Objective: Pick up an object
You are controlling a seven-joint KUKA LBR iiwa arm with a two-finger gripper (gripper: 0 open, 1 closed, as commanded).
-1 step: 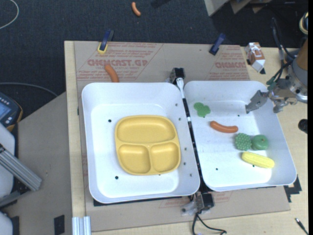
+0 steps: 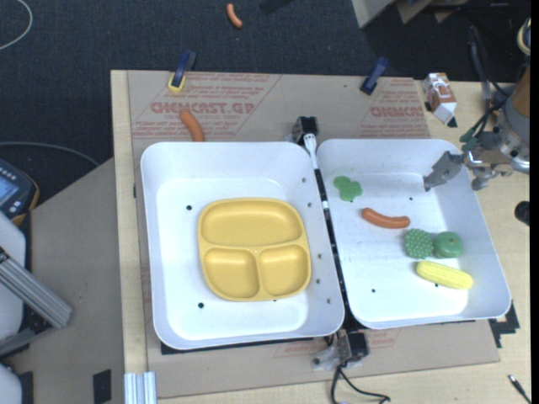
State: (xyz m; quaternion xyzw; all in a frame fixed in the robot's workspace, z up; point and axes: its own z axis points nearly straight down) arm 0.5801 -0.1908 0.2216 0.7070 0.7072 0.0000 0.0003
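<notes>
The right bin [image 2: 396,310] holds a green leafy toy [image 2: 346,188], an orange sausage [image 2: 386,219], a broccoli piece [image 2: 418,243], a round green item [image 2: 449,244] and a yellow corn cob [image 2: 444,274]. My gripper [image 2: 459,177] hangs over the bin's far right corner, above and to the right of the sausage. Its fingers [image 2: 440,173] are spread open with nothing between them. It is apart from all the toys.
The left bin [image 2: 168,183] holds a yellow divided plate [image 2: 253,248]. A second sausage [image 2: 192,125] lies on the cardboard behind the left bin. Blue clamps [image 2: 181,70] [image 2: 374,76] grip the board's far edge. A small box [image 2: 440,95] sits beyond the right bin.
</notes>
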